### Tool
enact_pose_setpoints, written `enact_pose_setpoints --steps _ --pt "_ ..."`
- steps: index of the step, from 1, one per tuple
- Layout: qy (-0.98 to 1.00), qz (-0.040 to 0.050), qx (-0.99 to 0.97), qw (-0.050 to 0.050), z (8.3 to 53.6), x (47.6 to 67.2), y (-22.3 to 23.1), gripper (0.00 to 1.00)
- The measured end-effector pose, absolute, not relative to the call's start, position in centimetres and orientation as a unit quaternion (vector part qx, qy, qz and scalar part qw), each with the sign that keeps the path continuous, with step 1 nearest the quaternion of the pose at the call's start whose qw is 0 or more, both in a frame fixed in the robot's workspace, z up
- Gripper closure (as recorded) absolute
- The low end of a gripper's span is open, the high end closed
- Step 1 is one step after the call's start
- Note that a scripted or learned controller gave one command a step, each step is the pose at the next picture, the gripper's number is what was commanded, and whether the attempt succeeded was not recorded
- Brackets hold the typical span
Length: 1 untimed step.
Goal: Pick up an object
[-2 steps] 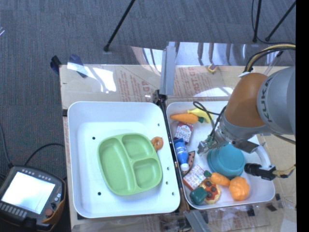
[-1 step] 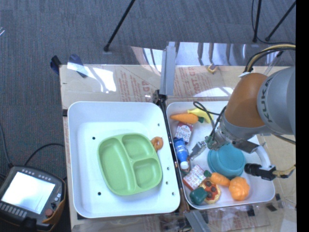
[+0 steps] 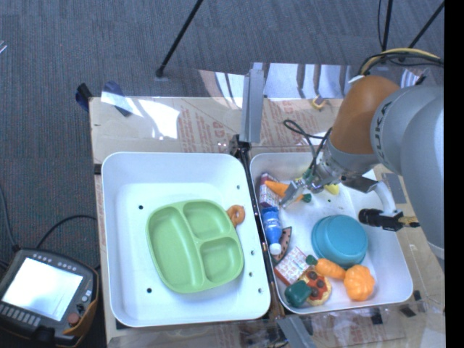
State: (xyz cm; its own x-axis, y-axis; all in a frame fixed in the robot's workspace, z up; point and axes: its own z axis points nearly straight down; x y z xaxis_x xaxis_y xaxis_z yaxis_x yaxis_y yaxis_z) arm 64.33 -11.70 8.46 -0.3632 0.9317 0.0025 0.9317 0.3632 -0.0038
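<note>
Camera view: the task names no particular object. The nearest candidate is an orange carrot-like toy (image 3: pixel 275 188) lying at the upper left of the right bin (image 3: pixel 403 281), close to the wall shared with the left bin (image 3: pixel 119 194). The pincer (image 3: pixel 296 193) sits just beside it, low over the bin floor, tips pointing toward the toy. Whether the pincer is open or closed cannot be told at this size; nothing is visibly held in it.

Just below the toy: a blue bottle (image 3: pixel 272 225) with a white cap, lying lengthwise along the shared wall. Farther out in the same bin: a teal bowl (image 3: pixel 340 241), a small orange pumpkin (image 3: pixel 359 282), a pizza-slice toy (image 3: pixel 316 284), a red-and-white packet (image 3: pixel 292 264). A green divided plate (image 3: pixel 195 246) and a small ring-shaped toy (image 3: pixel 235 214) lie in the left bin.

Risks, judged:
- Toy is narrow and tapered; a closing pincer could squeeze it out sideways.
- Toy lies near the wall; one tip may strike the wall or ride up it, giving a one-sided contact.
- The bottle is close; a slight offset could nudge it and roll it into the toy.
- Slanted approach may push the toy into the corner instead of bracketing it.
</note>
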Motion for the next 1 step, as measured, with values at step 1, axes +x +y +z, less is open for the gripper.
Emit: enact_pose_setpoints --steps 1 --pt "-0.806 -0.0002 -0.592 0.000 12.54 64.55 -12.96 0.00"
